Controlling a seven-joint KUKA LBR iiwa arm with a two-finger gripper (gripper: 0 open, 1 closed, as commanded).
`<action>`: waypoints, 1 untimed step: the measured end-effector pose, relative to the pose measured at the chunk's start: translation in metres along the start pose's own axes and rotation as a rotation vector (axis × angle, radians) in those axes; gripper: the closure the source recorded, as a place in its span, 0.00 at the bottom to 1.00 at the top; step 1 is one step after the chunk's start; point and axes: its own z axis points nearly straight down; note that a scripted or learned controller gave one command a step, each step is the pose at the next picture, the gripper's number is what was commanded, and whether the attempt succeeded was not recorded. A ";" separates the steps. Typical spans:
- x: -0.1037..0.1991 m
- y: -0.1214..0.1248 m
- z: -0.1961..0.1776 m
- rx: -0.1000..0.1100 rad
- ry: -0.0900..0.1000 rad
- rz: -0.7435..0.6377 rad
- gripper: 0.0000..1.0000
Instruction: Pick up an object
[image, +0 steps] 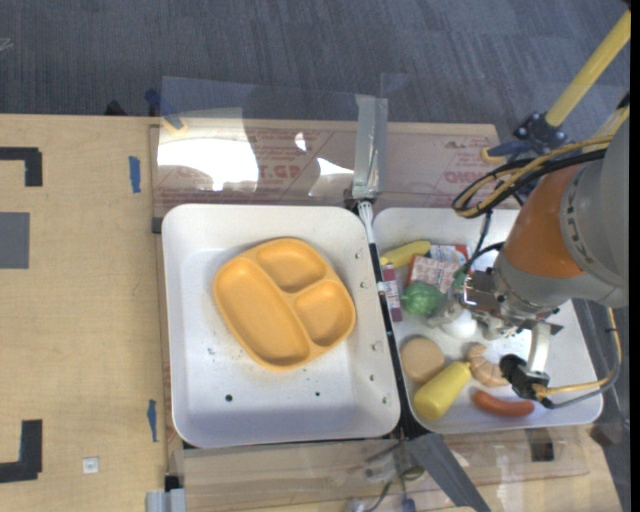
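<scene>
The right bin (578, 345) holds several toy foods. A yellow banana-like piece (405, 253) and a red and white packet (437, 268) lie at its far side. A green lump (422, 298) and a small white piece (460, 324) sit nearer the middle. Toward the front are a tan round piece (421, 356), a yellow bottle shape (441, 390), a pale curled piece (487, 371) and a red sausage (503, 404). My gripper (508, 332) hangs low over the middle of this bin, just right of the white piece and above the curled piece. Nothing shows held in it.
The left bin (190, 330) holds an orange divided plate (284, 301). A metal divider (369, 160) stands behind the seam between the bins. Yellow and black cables (500, 185) loop above the arm at the right bin's far right corner.
</scene>
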 end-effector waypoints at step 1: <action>-0.018 0.073 0.001 0.001 -0.001 0.031 0.00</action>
